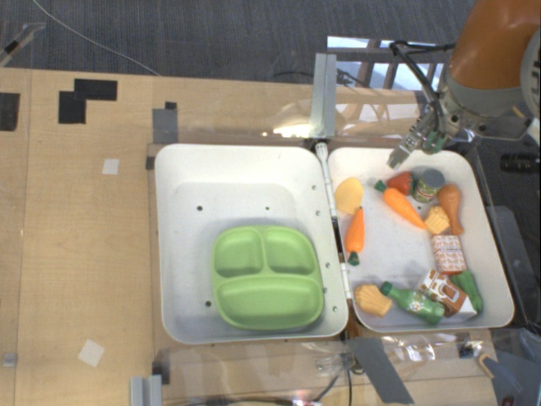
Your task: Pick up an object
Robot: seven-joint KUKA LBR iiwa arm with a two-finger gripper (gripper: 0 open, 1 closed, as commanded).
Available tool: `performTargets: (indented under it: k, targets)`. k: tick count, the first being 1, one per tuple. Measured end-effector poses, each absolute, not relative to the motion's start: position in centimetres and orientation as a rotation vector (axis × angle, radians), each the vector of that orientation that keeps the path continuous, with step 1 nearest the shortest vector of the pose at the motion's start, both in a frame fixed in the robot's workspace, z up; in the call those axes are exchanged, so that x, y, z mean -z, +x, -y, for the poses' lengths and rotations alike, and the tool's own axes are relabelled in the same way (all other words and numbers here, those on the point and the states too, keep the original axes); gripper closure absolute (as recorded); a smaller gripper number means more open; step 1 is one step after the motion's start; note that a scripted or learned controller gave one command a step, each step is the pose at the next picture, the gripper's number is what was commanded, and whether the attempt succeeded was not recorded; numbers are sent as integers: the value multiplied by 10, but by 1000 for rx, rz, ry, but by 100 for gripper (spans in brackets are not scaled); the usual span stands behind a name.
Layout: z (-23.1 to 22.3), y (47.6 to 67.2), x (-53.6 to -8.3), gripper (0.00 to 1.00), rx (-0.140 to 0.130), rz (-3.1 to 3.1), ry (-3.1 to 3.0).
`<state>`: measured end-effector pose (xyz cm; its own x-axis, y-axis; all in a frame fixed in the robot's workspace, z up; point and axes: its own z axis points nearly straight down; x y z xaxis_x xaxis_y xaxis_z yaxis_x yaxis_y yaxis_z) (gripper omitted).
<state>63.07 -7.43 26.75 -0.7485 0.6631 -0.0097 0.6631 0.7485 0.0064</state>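
Hovering our gripper (404,153) over the right bin's (499,299) far edge, nothing held, can't tell finger spread, so we'd next drop toward the carrot (403,207).

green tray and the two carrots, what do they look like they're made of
Green tray: looks like moulded plastic, matte with a soft sheen, three smooth-edged compartments. Carrot by the divider and carrot near the can: probably toy plastic, uniform bright orange and smooth, though rubber cannot be ruled out.

green plate (267,277), 2 white bins (194,184), orange carrots (404,208)
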Motion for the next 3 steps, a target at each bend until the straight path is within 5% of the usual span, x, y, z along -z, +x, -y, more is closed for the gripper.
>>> performTargets:
  k: [3]
  targets:
    - [70,637,-307,100,-14,-2911,1070]
